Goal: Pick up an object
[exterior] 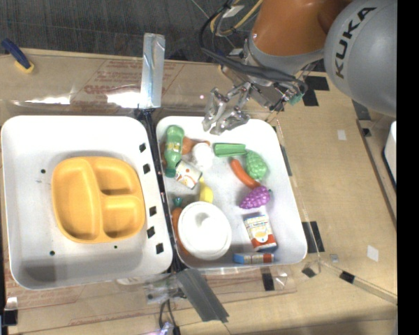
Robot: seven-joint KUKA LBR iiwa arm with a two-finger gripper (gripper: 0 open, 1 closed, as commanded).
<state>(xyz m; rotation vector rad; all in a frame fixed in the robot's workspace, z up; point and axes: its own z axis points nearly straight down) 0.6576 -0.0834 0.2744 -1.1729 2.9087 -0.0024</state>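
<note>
The grey arm with its orange band [293, 12] reaches in from the far right, and its metal two-finger pincer [223, 117] hangs over the far edge of the right-hand shallow white bin [288, 187]. The fingers stand slightly apart with nothing between them; the pincer is open and grips no object.

The things to pick lie crowded in that right bin. At its far left a green plastic bottle [173, 149] lies lengthwise along the wall, with a small white carton with orange print [187, 175] just near of it. A green oblong toy vegetable [228, 148] lies towards the far middle, close under the pincer. To its right are a bumpy green toy vegetable [256, 165] and an orange toy carrot [241, 173], touching each other. Near of them sits a purple bunch of toy grapes [255, 198], then a small white bottle with an orange label [259, 230]. A round white bowl [204, 229] fills the near left corner, with a small yellow piece [206, 195] just far of it. A thin marker-like stick [253, 258] lies along the near wall.

The left white bin [21, 152] holds a yellow divided plastic tray [98, 197]. Both bins rest on the brown cardboard-covered worktop [328, 187].
</note>
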